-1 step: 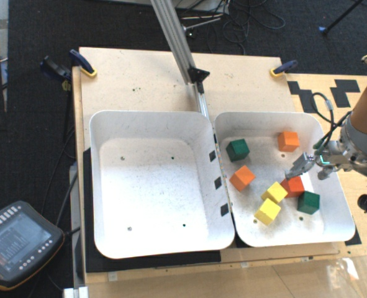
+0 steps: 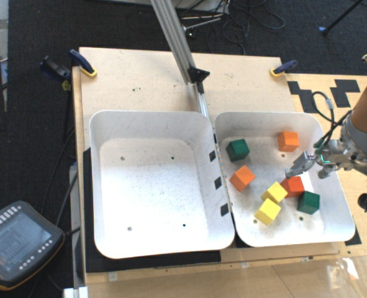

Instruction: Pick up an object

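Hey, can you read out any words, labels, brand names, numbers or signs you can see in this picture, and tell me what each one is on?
No text can be read in this view.
Teach pendant: its screen and keys show marks too small and blurred to read.
Black and white pattern on the bench near the arm: square shapes, no letters or numbers.
Black tabs on the bin edges: plain.
Coloured blocks, such as the orange block: no visible markings.
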Robot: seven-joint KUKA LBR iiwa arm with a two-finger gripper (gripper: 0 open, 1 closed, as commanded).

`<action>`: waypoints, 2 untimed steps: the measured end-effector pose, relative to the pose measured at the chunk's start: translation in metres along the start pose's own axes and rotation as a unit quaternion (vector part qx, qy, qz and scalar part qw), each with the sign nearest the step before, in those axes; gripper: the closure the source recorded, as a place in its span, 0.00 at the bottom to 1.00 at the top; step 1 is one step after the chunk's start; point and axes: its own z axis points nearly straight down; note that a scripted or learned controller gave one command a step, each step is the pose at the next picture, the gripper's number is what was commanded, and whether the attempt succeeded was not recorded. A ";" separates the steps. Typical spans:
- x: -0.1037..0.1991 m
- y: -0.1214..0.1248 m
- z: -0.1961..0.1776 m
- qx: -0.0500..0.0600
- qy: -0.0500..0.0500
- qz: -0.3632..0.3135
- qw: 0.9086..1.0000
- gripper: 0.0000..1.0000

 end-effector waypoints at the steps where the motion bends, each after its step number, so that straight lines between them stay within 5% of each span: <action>1: -0.002 -0.002 0.043 0.002 0.000 0.001 1.000 0.00; 2: -0.005 -0.008 0.098 -0.001 0.002 0.001 1.000 0.00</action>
